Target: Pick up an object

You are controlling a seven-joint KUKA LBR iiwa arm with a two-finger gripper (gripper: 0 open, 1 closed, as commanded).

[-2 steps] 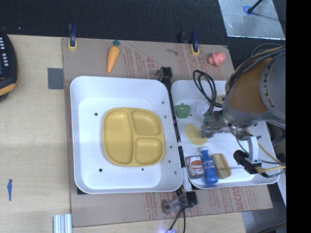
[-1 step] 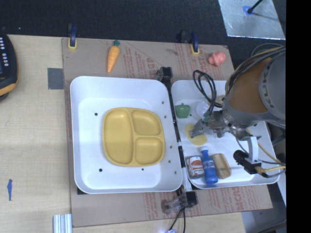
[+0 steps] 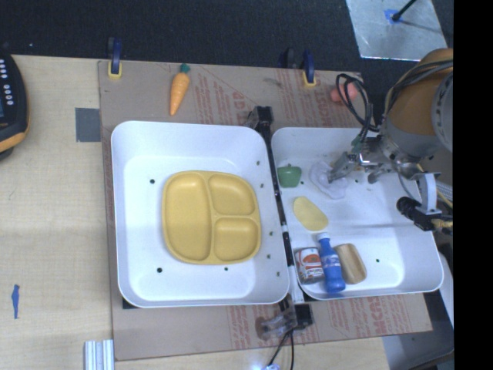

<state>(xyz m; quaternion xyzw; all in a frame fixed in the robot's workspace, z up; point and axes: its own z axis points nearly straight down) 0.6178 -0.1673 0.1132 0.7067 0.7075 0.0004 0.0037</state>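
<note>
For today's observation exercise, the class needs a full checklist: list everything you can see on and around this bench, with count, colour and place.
bins: 2, white, side by side on the bench
divided plate: 1, yellow, in the left bin
toy carrot: 1, orange, on the board behind the left bin
green piece: 1, green, right bin, back left corner
yellow oval piece: 1, pale yellow, right bin, left side
can: 1, red and white, right bin, front left
bottle: 1, blue, beside the can
tan block: 1, tan, right of the bottle
clamps: 2, blue, on the board's back edge
arm: 1, grey and orange, over the right bin
gripper: 1, metal, low over the right bin's back
</note>
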